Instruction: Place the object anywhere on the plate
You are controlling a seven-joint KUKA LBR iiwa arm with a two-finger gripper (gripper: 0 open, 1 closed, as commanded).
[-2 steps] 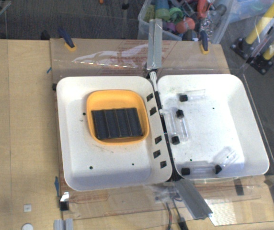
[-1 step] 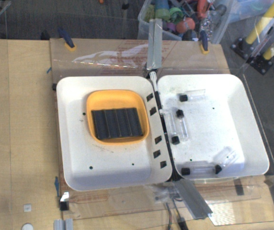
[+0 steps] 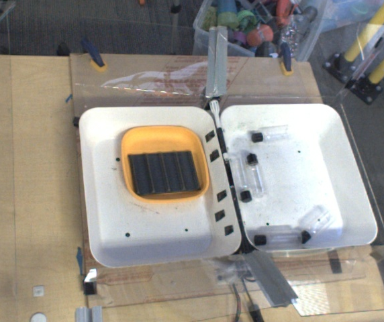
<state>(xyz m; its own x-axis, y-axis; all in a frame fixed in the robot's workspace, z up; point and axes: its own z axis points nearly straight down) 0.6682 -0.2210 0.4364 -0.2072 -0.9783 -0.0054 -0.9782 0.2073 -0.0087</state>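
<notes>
An orange-yellow plate lies in the left white bin, a little toward its back. A black ridged rectangular object rests flat on the plate, covering most of its middle and front part. Its long side runs left to right and it sits inside the plate's rim.
The right white bin holds several clear tubes with black caps, such as one at the back, one by the divider and one at the front. Black clips line the ridge between the bins. A clear crate of toys stands behind the bench.
</notes>
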